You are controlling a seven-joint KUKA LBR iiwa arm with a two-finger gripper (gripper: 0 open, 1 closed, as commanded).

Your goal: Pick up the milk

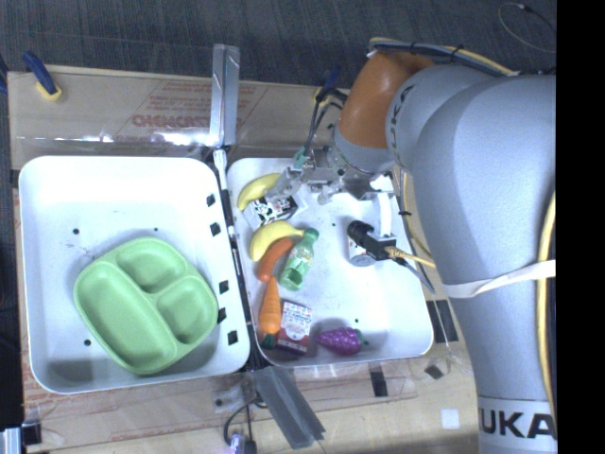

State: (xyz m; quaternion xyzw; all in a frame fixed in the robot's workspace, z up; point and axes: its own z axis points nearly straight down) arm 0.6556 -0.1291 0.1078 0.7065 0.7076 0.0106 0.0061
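Camera view: two white bins point(38, 253) on wooden bench point(142, 102), dark floor point(284, 8).

Hiding much of the right bin's point(416, 334) far corner behind the arm point(473, 159). Masking the end effector point(317, 173) fingertips among cabling, too cluttered to read. Blurring the milk point(272, 210) carton's print. Running off the bottom edge, the arm's base.

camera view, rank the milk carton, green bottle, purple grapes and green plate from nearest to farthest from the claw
1. milk carton, cow-patterned, just to the claw's lower left at the top of the right bin.
2. green bottle, lying mid-bin below the milk carton.
3. purple grapes, at the right bin's bottom edge.
4. green plate, over in the left bin.
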